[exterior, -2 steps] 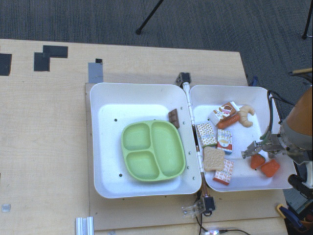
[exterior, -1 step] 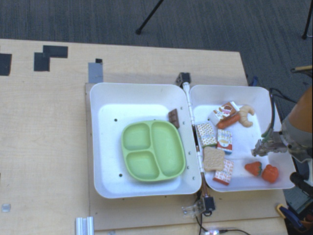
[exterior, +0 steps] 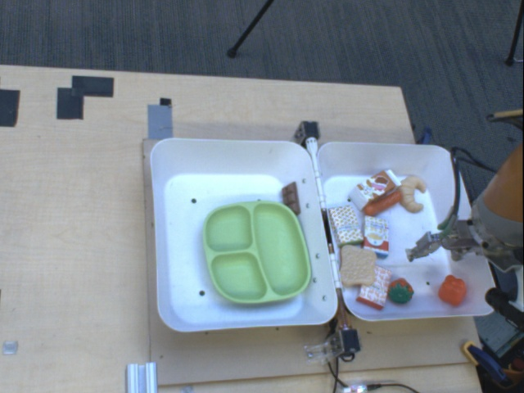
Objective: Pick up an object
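Gripper [exterior: 427,246] hangs over the right bin [exterior: 442,155], in from its right wall and a bit below mid-height. The view is too small and blurred there, so whether the claw is open or shut, can't tell; nothing visible between its tips. All pickable items sit in the right bin. Against its left wall, running top to bottom: a patterned packet [exterior: 345,223], a tan cracker-like square [exterior: 356,265], and a red-and-white packet [exterior: 375,287] near the bottom edge. A second small red-and-white carton [exterior: 376,234] lies just right of the patterned packet. Near the top edge of the bin: a red-and-white wrapper [exterior: 372,190], an orange-red sausage shape [exterior: 382,201] slanting under it, and a pale croissant-like piece [exterior: 412,191] touching the sausage's upper end. Along the bottom edge: a strawberry [exterior: 399,292] with green top, and a red-orange tomato-like ball [exterior: 452,290] near the bottom right corner, just below the gripper. The left bin [exterior: 164,244] holds a green three-compartment plate [exterior: 257,253] at centre, plus a small brown block [exterior: 290,193] at its right wall, near the top.
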Action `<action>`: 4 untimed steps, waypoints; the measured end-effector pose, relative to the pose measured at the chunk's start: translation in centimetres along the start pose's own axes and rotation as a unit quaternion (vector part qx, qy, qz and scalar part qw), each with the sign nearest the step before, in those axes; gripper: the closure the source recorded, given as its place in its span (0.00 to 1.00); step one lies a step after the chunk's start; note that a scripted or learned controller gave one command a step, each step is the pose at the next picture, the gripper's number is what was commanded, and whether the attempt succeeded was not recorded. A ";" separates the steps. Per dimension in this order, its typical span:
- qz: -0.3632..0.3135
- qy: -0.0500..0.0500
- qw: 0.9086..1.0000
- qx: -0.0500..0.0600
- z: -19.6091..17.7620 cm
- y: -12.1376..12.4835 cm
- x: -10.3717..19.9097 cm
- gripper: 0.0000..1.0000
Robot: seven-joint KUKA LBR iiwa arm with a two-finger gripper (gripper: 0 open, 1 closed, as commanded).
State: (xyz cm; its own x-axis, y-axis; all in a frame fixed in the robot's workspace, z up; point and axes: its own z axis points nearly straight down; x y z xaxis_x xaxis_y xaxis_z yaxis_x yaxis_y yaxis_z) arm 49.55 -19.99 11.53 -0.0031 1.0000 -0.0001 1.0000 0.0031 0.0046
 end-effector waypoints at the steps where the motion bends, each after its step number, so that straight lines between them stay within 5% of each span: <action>1: 0.000 0.000 1.000 -0.001 2.9 -0.7 5.9 0.00; 2: -0.001 -0.001 1.000 -0.004 1.7 -0.5 5.9 1.00; 3: -0.001 -0.001 1.000 -0.004 1.7 -0.5 5.9 0.00; 4: 0.009 -0.013 1.000 -0.007 2.2 -0.6 8.2 0.00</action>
State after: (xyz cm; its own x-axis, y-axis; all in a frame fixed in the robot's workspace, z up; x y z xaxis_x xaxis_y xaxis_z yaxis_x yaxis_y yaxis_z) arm 48.93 -11.75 9.31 0.0142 0.9995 -0.0267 0.9997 -0.0137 0.0197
